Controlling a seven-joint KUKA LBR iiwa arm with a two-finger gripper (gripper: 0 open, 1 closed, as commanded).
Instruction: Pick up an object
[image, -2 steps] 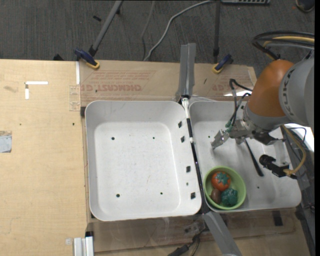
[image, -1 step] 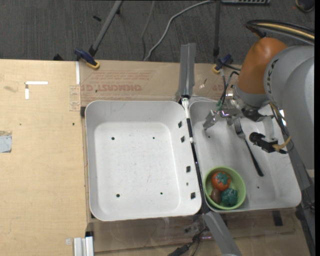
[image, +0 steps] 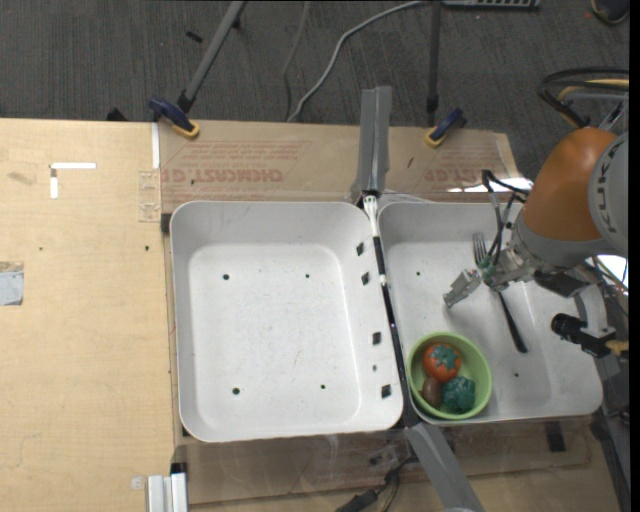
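Note:
In the right bin (image: 430, 235) lies a fork (image: 510, 318) with silver tines pointing to the back and a dark handle running toward the front right. A green bowl (image: 478, 356) sits at the bin's front left and holds a red tomato-like item (image: 440, 358), a teal item (image: 459, 394) and a small brown piece (image: 431, 389). My gripper (image: 466, 287) hangs low over the middle of the right bin, just left of the fork and above the bowl. The wrist covers the fork's middle, so any contact between them is hidden.
The left bin (image: 270, 320) lies beside the right one, with a grey divider (image: 376, 150) between them at the back. The arm's orange band (image: 572, 185) and cables (image: 590, 335) hang over the right bin's right side. Clamps (image: 175, 115) hold the cardboard behind.

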